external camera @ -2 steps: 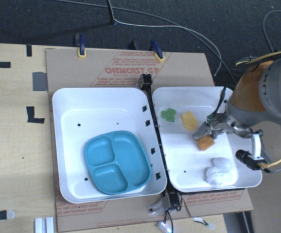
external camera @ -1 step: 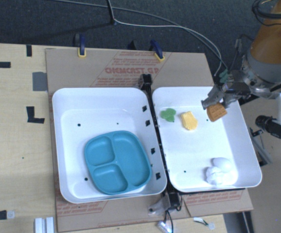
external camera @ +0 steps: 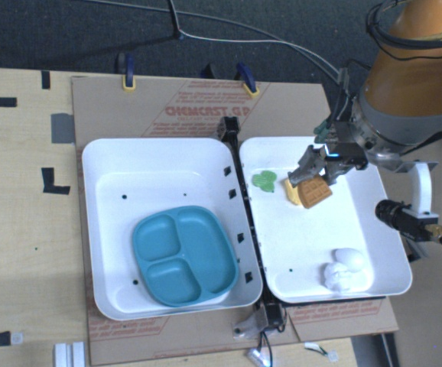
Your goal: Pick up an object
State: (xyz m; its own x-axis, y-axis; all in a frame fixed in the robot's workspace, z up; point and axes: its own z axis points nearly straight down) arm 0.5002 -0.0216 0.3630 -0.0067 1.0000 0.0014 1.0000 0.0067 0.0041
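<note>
The tan block (external camera: 311,193) sits directly beneath the gripper (external camera: 313,172).

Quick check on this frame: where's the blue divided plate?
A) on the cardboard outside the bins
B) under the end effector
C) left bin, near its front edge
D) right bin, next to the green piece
C: the blue divided plate lies flat in the left bin, toward its near edge, while the end effector is over the right bin by the green piece.
</note>
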